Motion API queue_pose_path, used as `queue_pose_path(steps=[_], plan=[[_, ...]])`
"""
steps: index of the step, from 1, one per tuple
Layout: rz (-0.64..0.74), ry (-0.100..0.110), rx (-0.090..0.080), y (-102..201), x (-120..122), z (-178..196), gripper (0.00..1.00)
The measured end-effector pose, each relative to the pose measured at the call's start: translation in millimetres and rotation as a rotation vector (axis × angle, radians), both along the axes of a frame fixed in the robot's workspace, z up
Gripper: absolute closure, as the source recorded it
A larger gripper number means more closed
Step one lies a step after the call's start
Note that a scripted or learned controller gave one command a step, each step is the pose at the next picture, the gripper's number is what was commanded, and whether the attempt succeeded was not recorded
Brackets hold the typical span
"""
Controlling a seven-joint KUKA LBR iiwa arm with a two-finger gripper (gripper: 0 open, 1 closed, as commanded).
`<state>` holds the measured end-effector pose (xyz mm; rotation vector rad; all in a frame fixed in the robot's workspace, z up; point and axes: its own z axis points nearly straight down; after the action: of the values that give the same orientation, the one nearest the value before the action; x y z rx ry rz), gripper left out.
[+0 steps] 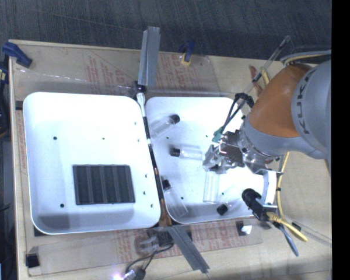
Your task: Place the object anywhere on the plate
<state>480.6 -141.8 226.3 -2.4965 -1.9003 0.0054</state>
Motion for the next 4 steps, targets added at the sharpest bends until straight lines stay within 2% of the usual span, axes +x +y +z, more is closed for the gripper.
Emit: queue_pose_path(steps=[1, 2, 3, 4], plan=[[-0.210, 0.000, 0.000, 100.8, -3.9, 7.1, 1.00], [-0.292, 0.001, -0.002, 190.6, 10.4, 28.8, 1.00], [-0.583, 0.006, -0.004, 252.7, -6.4, -50.2, 1.00], [-0.562, 0.001, -0.002, 192.9, 40.5, -35.8, 1.00]])
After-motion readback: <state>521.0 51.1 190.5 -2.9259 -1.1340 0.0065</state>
